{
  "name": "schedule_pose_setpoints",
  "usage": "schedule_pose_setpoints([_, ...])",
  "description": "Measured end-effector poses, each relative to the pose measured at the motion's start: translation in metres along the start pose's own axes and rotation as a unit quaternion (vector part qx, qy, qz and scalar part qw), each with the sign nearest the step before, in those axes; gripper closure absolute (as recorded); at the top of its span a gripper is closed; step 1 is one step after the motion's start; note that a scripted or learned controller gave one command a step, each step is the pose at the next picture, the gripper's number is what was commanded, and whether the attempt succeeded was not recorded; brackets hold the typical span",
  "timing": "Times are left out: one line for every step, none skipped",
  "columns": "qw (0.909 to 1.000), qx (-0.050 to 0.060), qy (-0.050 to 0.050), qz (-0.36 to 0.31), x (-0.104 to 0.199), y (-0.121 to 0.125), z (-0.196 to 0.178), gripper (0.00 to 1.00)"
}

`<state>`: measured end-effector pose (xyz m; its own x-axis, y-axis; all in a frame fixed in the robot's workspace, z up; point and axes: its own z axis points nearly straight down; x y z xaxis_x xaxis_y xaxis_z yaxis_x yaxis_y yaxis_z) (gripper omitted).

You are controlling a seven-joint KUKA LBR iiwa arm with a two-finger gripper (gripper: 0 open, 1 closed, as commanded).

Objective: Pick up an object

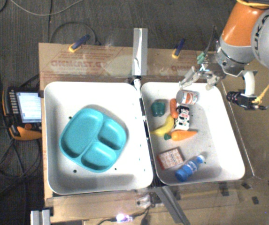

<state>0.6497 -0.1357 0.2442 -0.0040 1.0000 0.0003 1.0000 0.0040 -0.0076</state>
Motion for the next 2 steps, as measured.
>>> schedule_pose_setpoints([0.9964,0.0,0.0,-0.085,-0.005,-0.013,0.137,0.0])
schedule_pose_setpoints([0.9947,0.014,0.005,-0.102,-0.006,0.005,0.155,0.0])
